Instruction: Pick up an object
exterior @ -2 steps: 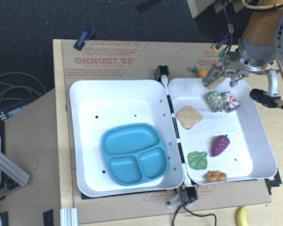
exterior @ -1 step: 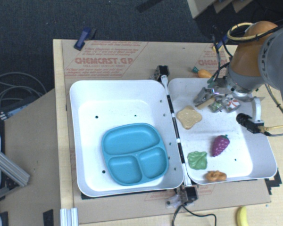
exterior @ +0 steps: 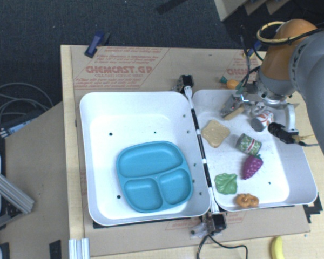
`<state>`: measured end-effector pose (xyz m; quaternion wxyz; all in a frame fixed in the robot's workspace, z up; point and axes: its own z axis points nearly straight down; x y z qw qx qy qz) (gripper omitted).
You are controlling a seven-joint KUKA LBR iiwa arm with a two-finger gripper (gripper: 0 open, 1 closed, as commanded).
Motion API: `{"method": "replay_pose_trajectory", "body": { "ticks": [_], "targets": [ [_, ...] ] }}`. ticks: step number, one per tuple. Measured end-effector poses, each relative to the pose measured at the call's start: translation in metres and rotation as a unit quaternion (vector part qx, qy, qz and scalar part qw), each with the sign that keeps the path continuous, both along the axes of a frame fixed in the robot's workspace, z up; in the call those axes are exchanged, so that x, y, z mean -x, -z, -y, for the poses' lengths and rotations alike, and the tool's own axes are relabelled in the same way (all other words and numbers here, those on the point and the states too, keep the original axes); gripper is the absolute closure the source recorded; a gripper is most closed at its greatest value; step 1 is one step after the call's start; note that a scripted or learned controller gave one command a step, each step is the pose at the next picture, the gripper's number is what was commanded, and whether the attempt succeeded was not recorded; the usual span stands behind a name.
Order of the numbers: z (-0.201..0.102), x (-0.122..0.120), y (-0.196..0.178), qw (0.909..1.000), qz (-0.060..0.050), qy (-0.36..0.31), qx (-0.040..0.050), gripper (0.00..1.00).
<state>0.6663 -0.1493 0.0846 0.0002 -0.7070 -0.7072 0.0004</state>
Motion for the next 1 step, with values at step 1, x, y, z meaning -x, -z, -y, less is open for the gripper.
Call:
{"method": "replay_pose_trajectory", "body": {
  "ticks": [1],
  "targets": [
    [-0.0003,-0.001,-0.011,1.0,0.002,-0.001,0.0007,1.0]
  ]
}}
